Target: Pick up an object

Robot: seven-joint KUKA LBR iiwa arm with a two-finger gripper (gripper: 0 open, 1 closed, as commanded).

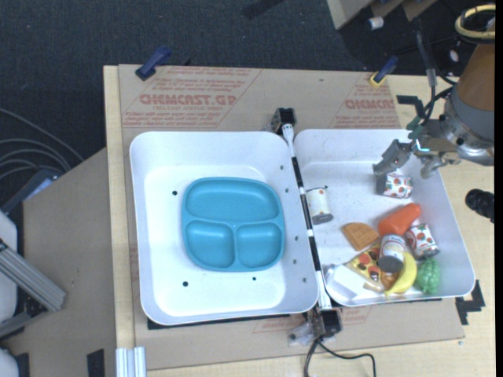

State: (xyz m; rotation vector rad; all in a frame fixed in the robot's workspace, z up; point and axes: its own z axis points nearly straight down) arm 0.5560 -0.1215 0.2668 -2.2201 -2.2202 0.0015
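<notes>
The small white carton with red strawberry marks [398, 184] lies in the right bin [346, 151], in its upper right part, a little apart from the crowded heap lower down, where an orange carrot [401, 218], a small can [391, 251], a banana [406, 274] and a green piece [428, 276] press together. It seems the easiest thing to pick, because free floor surrounds it on the left and above. The tool [409, 159] stands just above this carton, with its two grey fingers spread and nothing between them. To do the step well, I think the tool should come straight down with one finger on each side of the carton, and close only when low enough, so the box is not pushed toward the carrot. The arm [475, 108] enters from the right edge over the bin wall, with the wrist bent downward to the bin floor. The left bin [149, 210] has a blue divided tray [233, 222], far from the tool.
</notes>
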